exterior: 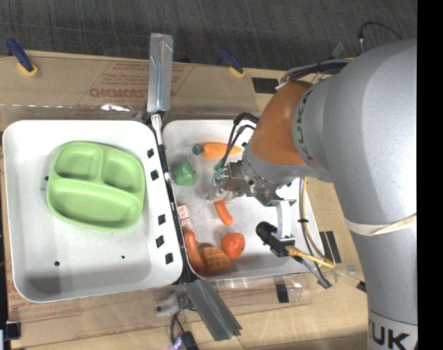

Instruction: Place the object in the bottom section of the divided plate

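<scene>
A green divided plate (97,183) lies in the left bin (31,268), with two small sections toward the back and one long section toward the front. My gripper (222,188) hangs low over the middle of the right bin (243,272). Just below its tip lies a small orange carrot piece (222,212). The arm's wrist hides the fingers.
The right bin also holds a whole carrot (217,149) at the back, a green pepper-like toy (183,173) at the left, a red tomato-like toy (233,244), a brown bread-like piece (212,259) and an orange sausage shape (191,246) at the front. A divider wall (165,195) separates the bins.
</scene>
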Controlling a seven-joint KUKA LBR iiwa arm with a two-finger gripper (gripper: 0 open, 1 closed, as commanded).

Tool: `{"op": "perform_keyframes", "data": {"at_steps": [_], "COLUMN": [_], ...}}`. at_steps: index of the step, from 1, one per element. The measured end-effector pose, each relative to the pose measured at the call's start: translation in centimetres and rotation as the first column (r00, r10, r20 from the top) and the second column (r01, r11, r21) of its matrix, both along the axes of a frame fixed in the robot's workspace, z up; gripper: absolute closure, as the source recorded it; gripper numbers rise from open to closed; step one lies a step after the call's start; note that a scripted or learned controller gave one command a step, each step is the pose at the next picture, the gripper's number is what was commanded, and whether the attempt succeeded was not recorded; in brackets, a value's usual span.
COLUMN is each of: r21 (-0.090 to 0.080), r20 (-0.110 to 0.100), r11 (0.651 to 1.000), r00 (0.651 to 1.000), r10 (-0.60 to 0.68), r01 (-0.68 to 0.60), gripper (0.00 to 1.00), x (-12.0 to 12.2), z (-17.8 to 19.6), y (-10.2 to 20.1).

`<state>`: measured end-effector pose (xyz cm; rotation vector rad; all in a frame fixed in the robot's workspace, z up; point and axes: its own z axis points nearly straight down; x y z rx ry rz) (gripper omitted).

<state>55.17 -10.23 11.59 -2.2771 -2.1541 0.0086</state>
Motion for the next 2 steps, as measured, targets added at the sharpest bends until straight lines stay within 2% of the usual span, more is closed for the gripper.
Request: {"op": "perform_keyframes", "data": {"at_steps": [1,2], "r21": [-0.001,0.001], "r20": [0.008,0.002], "r11": [0.983,0.933], "r00": [0.983,0.933], "r10": [0.182,0.361], "r01": [-0.182,-0.361], "gripper": [1.00,1.00], "x": [-0.5,0.5], "z": [12.8,7.4], "y": [6.2,13.9]}}
